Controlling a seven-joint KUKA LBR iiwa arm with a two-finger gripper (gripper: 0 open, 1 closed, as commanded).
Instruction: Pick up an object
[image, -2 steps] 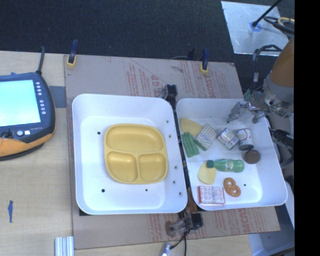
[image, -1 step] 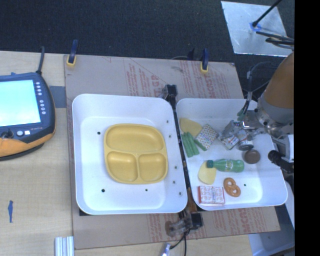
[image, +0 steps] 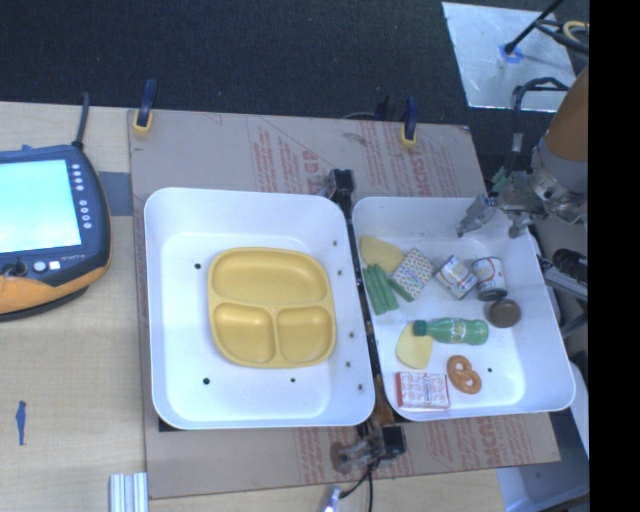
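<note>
We see the arm (image: 565, 130) cut off at the right edge, only its wrist end showing. The gripper (image: 497, 212) is too small and blurred for us to read. Small print on the red-and-white packet (image: 422, 389) stays illegible. The tablet (image: 45, 225) runs off the left edge.

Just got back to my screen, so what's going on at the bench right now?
The arm's claw is at the far right corner of the right bin, open, with nothing between its fingers. The small items lie loose in that bin: a green bottle, a pretzel, a can and others. The left bin holds a yellow divided tray.
</note>
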